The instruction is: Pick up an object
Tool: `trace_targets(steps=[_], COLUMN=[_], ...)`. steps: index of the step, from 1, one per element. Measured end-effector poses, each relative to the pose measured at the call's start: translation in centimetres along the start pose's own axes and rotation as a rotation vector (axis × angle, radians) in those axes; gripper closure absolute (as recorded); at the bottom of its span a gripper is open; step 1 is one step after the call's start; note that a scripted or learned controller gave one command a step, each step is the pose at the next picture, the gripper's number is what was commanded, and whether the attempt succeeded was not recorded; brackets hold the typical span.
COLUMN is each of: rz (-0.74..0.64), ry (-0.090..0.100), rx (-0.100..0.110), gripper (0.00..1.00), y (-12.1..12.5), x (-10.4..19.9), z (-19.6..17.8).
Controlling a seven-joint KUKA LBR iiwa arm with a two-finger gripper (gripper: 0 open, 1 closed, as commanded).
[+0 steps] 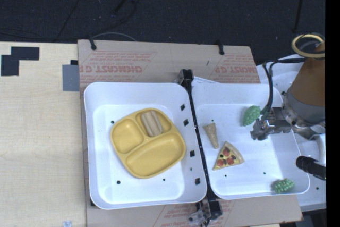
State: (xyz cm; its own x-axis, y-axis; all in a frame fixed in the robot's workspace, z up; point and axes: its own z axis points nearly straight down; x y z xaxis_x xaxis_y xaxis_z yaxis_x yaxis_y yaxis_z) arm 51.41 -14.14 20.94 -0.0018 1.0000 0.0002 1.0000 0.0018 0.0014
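Reaching in from the right edge of the worktop [42, 130], arm [311, 85] grey below its orange band, pincer [260, 130] low over the right bin [255, 98] near that bin's right wall. Cannot tell whether the fingers stand apart or together: too small and dark against the wrist. Nothing seen clamped between them.

Sitting just left of the pincer, toward the back of the right bin: a green leafy piece [251, 115], close beside the fingers, contact not clear. Lying near the bin's left wall: a tan cone-shaped wedge [211, 134], narrow end toward the back. Resting just in front of it, near the bin's middle: a pizza slice [229, 156] with red dots, tip pointing to the back. Lodged in the front right corner: a small bunch of green grapes [283, 185], well apart from the pincer.

Filling the middle of the left bin [101, 109]: a yellow divided plate [147, 142], turned at a slant, with a tan ridged piece of food [153, 123] in its back compartment; other two compartments bare.

Lying under both bins: a sheet of cardboard [159, 64] with red print, showing at the back and front edges. Clamped between the bins: a black bar [195, 135] running front to back.
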Motion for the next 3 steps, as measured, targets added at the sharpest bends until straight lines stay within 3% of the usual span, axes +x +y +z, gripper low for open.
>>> trace_targets(steps=[1, 3], rz=[0.000, -0.003], ry=[0.000, 0.002], rx=[0.001, 0.006], gripper=[1.00, 1.00], y=[0.1, -0.4], x=[0.0, 11.2], z=[-4.3, -2.4])
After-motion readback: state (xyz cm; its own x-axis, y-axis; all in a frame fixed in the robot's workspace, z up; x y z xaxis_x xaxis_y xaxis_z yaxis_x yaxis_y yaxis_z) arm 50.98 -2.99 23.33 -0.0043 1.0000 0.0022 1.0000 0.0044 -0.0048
